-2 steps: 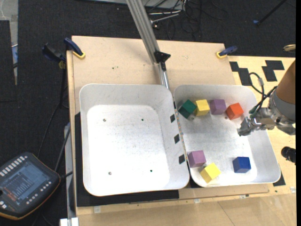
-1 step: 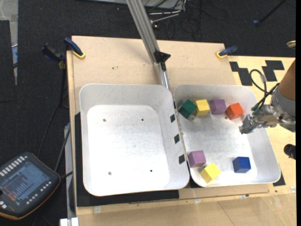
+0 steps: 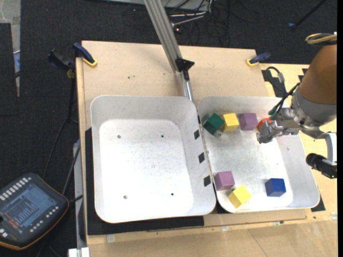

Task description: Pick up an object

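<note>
Two shallow white bins (image 3: 107, 111) share a wooden bench as the gripper (image 3: 265, 135), finger state unclear, hovers beside a small orange block (image 3: 262, 124).

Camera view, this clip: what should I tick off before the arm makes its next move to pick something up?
1. End effector over the right white bin: ok.
2. Object held between its fingers: cannot tell; something small and orange-red sits right at it, too small to judge.
3. Nearest candidate, the purple wooden cube in the top row: ok, just beside the end effector.
4. Room around it: not ok; the yellow cube and green cube crowd the same row.
5. Freer targets: ok; the blue cube stands alone; the lower purple cube and lower yellow cube stand close together.
</note>
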{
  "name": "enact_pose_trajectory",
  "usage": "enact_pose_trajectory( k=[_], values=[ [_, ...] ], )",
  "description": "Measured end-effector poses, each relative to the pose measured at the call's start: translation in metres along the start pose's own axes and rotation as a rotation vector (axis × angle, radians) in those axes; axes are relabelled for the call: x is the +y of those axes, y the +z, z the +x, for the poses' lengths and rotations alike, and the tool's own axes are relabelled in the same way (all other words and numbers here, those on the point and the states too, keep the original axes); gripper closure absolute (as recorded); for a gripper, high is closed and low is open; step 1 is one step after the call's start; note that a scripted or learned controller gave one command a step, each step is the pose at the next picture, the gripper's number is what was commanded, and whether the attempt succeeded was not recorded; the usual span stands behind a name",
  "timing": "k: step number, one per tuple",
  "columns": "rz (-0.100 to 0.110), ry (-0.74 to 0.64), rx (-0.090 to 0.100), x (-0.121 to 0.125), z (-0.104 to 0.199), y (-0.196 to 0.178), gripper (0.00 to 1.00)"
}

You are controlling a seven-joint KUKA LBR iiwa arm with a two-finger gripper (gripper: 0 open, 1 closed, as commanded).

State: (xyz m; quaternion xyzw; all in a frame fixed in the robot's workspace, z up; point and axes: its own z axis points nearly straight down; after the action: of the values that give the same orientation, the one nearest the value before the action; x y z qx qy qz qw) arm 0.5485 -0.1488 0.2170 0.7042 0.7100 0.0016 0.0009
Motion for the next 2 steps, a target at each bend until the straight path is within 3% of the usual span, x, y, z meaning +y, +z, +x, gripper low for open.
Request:
enact_pose_trajectory(
  k=[2],
  values=[
    [0.000,0.000,0.001,0.053,0.103,-0.016,1.00]
  ],
)
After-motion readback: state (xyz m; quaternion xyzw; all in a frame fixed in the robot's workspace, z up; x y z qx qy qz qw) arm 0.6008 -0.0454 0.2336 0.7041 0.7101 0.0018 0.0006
